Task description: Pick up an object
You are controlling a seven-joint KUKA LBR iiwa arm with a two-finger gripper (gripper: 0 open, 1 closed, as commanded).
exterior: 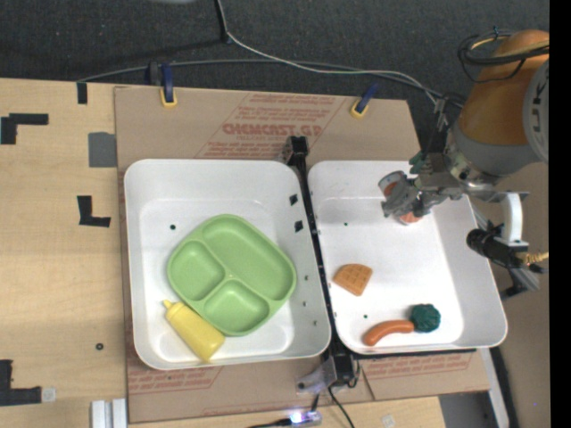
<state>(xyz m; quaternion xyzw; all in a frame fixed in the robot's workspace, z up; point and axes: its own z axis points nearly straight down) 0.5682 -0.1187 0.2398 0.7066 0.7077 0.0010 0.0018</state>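
Hovering over the right bin (464,266) — tool (403,205) above a reddish object (409,218).

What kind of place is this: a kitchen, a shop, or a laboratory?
Most likely a robotics lab, set up for grasping trials. A robot arm reaches over two white bins of toy food, clamped cardboard covers the bench, and cables run loose.
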